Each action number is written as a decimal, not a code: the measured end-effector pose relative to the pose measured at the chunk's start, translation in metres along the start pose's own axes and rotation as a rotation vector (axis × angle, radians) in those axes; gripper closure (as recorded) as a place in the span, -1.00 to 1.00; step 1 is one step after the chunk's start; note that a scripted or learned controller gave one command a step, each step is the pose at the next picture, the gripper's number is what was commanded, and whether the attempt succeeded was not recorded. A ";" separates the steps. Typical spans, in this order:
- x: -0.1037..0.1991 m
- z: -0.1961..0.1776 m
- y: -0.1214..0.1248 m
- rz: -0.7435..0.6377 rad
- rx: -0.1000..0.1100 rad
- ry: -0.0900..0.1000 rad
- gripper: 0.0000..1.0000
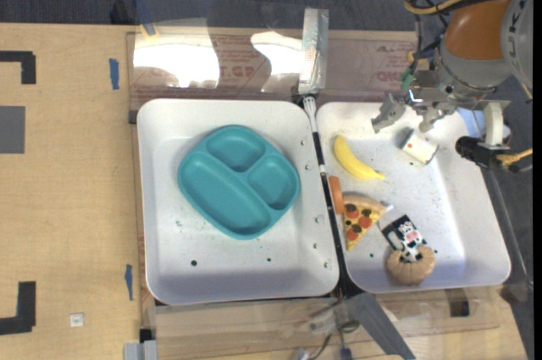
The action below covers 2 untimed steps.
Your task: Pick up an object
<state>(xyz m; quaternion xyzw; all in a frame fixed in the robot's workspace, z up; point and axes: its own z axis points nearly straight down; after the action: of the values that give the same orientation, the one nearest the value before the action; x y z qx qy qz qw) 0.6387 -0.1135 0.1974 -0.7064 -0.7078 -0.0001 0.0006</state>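
The gripper (409,114) hangs over the right bin's (474,257) far edge, its fingers spread apart and holding nothing. Just beside it lies one small white block (418,148). That bin also holds one yellow banana (356,160), one pizza slice (359,218), one black-and-white toy (403,234) and one brown cookie (411,264) near its front edge. The left bin (161,257) carries one teal divided plate (239,180).

Right bin (474,206) under my reach held a yellow banana (356,159) lying aslant, a small white block (418,148) near the far wall, a pizza slice (359,219), a black-and-white figure (404,235) and a brown bun (411,263) touching it.
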 end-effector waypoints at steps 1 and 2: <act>-0.066 0.104 -0.029 0.004 0.001 -0.002 -1.00; -0.039 0.113 0.016 0.021 0.053 0.003 -1.00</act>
<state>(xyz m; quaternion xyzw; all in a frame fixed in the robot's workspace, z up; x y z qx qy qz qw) 0.6545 -0.1518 0.0842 -0.7135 -0.7002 0.0177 0.0203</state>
